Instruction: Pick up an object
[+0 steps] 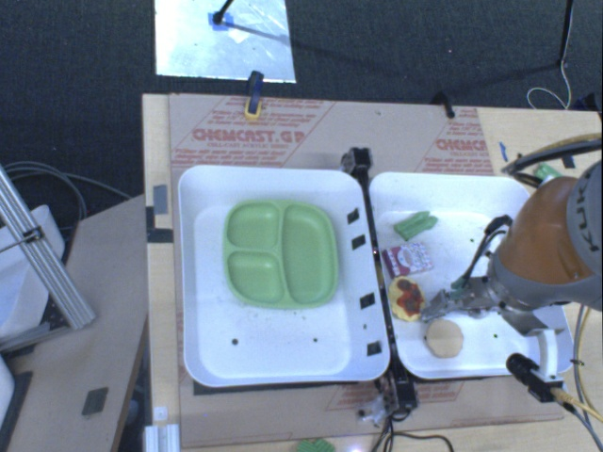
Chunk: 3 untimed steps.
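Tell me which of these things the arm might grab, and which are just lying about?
For the job, in the right bin:
claw
green piece
red-and-white packet
yellow-and-red item
tan round item

Just lying about:
green divided plate in the left bin
yellow clamp

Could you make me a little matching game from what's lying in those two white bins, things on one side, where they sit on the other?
Things:
1. green divided plate
2. green wedge-shaped piece
3. round tan item
4. red and white packet

Places:
A. right bin, near its front edge, below the gripper
B. middle of the left bin
C. right bin, toward the back
D. right bin, between the green piece and a yellow and red item

Pairs: 1-B, 2-C, 3-A, 4-D
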Motion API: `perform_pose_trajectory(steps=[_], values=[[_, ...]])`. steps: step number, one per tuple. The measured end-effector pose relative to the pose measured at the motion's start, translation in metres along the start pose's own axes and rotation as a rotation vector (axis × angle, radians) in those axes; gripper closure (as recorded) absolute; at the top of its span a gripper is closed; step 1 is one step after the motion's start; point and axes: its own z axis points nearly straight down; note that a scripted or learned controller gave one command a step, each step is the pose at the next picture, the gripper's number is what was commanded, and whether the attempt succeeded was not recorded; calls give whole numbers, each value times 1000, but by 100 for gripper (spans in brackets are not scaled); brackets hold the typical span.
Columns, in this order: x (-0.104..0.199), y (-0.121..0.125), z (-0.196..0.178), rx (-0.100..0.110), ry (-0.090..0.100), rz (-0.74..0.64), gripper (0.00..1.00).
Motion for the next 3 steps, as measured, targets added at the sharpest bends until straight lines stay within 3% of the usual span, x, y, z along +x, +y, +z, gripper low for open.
perform_pose_trajectory(steps=[1, 2, 3], values=[[-30, 0, -3, -3, -3, 9, 0], [-80, 6, -41, -5, -6, 11, 0], [-77, 64, -2, -6, -4, 2, 0]])
